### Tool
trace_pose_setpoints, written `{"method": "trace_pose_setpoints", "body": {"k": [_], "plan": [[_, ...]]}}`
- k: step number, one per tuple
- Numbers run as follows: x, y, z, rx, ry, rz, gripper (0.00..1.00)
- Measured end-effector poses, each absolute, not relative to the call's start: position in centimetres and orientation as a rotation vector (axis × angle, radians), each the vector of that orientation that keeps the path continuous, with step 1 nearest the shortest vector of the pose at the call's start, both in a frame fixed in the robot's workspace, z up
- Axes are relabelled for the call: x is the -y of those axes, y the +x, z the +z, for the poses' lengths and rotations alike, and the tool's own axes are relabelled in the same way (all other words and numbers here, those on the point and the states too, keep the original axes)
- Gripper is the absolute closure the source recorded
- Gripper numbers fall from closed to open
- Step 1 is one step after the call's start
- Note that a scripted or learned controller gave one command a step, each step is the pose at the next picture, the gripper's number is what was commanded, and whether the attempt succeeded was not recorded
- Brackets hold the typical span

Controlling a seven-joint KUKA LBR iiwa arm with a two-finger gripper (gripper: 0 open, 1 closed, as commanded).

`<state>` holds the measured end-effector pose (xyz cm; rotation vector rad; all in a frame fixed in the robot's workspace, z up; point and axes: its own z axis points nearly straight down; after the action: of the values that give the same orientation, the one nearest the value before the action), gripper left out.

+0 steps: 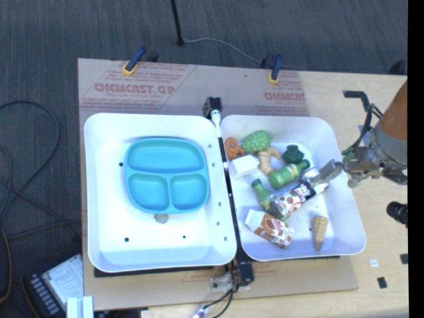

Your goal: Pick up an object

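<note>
Camera view: the end effector point(329, 171) hovers over the right bin point(344, 207) — grip unclear — just beside the cow-print bottle point(296, 198); blue tray point(166, 175) fills the left bin point(106, 197).

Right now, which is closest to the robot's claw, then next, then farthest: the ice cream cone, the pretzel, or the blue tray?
From the gripper, in the camera view:
1. Ice cream cone, right bin, near its front edge.
2. Pretzel, right bin, by the divider.
3. Blue tray, over in the left bin.
</note>
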<state>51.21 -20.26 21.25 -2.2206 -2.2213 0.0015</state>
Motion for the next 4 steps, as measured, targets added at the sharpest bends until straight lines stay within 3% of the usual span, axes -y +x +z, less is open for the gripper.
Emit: {"method": "trace_pose_setpoints", "body": {"k": [1,2,3,4], "plan": [[16.9,53.8,11.5,2.221,-2.221,0.001,0.0],[12.5,48.6,8.8,2.227,-2.227,-0.008,0.0],[12.6,48.7,9.8,2.226,-2.229,-0.007,1.0],[7.4,48.4,23.3,2.223,-2.221,0.0,1.0]]}}
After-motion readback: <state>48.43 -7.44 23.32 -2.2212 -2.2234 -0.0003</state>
